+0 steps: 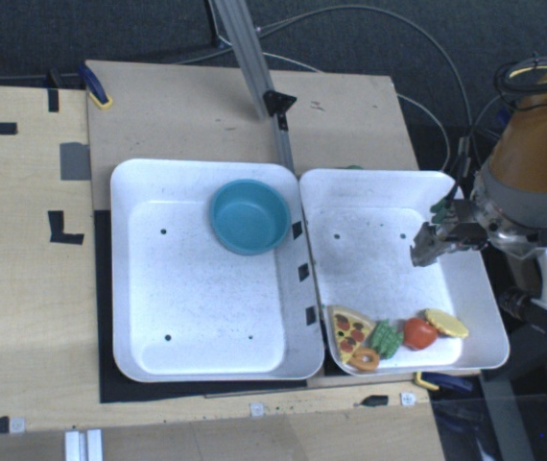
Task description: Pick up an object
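Along R bin (389,192) front: 4 toys (389,334); L bin (149,277): 1 bowl (249,216); claw (429,249) state unclear.

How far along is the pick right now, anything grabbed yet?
Nothing looks picked yet. The hand is over the right side of the right bin, apart from the toys. The pizza slice, green piece, tomato and yellow piece lie along that bin's near edge; the blue bowl sits in the left bin. Reaching, grasping and lifting remain.
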You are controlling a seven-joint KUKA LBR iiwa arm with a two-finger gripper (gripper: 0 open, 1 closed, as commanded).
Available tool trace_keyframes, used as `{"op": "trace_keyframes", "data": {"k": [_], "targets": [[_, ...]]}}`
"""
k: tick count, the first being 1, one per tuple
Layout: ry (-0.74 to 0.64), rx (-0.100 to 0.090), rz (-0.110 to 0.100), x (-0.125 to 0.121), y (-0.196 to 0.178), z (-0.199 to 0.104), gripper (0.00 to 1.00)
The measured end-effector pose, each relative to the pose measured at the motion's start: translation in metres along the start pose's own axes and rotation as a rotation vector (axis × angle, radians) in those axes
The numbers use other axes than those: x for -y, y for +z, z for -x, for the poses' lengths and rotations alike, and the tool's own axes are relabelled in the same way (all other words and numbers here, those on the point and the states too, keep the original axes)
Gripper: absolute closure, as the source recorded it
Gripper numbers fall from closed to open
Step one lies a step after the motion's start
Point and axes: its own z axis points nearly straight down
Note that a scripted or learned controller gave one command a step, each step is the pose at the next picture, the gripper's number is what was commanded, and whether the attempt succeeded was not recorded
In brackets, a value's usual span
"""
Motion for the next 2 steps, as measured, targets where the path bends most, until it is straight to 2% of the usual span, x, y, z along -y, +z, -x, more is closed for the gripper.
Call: {"op": "trace_keyframes", "data": {"k": [2], "targets": [[-0.004, -0.001, -0.004, -0.034, 0.000, -0.092, 1.00]]}}
